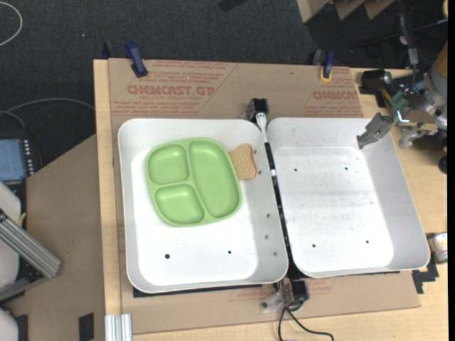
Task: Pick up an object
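Hovering at the upper right edge of the right bin [398, 212], the gripper [372, 129] is sitting well apart from anything it could pick up — nothing is showing between its grey tips, and whether they are apart or together is too small and blurred to tell. The arm is reaching in from the right side of the bench, so this parked spot over the bin's rim is probably just where the program is staging it before a reach.

The candidate objects are both lying in the left bin [142, 254]. A green divided plate [193, 182] is resting flat in the upper half of that bin, its three compartments facing up. A small tan piece, looking like a toast slice or cracker [244, 162], is lying just beside the plate's right edge, touching it or nearly so, and near the wall shared with the other bin.

Judging from this layout, the pick is not yet begun — the arm is needing to cross the dividing walls to the left. The tan piece's closeness to both plate and wall is likely making a clean grasp awkward; the plate's raised rim may be offering the easier hold.
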`<state>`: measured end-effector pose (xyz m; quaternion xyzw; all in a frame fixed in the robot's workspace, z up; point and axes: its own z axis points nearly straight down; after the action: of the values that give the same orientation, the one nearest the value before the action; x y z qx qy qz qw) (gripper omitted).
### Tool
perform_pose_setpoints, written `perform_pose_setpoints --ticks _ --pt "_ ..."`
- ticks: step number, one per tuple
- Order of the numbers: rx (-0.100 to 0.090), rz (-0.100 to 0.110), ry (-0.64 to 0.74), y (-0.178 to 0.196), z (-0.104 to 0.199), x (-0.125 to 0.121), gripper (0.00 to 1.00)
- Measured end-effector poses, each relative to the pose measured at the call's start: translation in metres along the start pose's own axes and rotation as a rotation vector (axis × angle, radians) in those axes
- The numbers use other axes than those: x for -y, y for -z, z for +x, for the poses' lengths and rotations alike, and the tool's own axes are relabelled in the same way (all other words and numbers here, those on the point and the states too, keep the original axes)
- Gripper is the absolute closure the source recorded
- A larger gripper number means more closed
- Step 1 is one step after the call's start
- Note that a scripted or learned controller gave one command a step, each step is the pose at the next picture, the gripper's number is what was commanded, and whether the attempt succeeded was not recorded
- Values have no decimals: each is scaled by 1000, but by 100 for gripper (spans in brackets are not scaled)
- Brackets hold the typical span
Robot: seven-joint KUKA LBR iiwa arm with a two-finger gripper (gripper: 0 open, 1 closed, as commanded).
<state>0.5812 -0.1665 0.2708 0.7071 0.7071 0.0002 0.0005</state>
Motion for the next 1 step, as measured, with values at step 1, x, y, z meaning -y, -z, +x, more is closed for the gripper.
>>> perform_pose_setpoints --ticks 1 --pt "6 -21 1 171 -2 21 0"
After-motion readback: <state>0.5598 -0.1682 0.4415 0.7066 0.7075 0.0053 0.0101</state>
